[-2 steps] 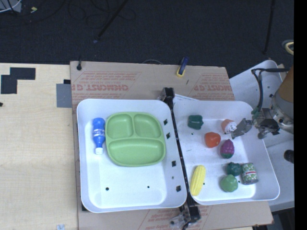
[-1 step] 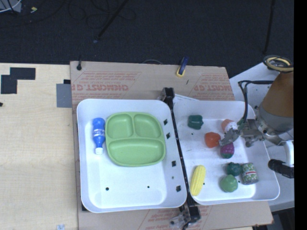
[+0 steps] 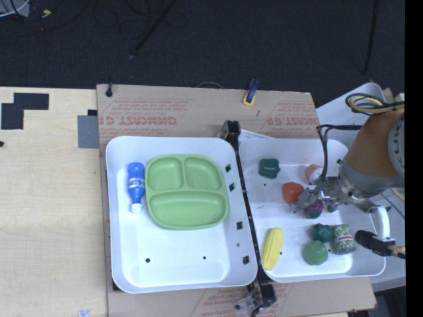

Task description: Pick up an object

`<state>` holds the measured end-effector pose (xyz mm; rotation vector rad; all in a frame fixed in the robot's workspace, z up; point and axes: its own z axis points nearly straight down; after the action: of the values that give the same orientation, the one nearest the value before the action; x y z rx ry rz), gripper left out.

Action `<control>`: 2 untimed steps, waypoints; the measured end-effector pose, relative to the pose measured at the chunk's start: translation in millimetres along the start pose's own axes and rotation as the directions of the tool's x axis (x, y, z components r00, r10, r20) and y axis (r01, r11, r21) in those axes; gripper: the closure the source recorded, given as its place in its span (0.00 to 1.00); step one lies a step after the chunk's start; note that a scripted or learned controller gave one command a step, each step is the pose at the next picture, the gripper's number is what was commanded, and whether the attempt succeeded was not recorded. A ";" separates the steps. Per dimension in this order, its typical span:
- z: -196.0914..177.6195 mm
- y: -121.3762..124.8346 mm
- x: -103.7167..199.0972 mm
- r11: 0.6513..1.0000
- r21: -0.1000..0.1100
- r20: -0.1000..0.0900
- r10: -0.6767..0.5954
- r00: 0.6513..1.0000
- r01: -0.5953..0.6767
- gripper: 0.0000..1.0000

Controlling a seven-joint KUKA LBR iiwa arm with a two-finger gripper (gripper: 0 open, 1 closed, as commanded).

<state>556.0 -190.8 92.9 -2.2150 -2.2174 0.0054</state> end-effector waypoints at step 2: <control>-73.7 -2.7 -11.0 1.000 -0.011 0.004 0.011 1.000 -0.011 1.00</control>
<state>553.9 -202.0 166.5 -2.2342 -2.2127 -0.0016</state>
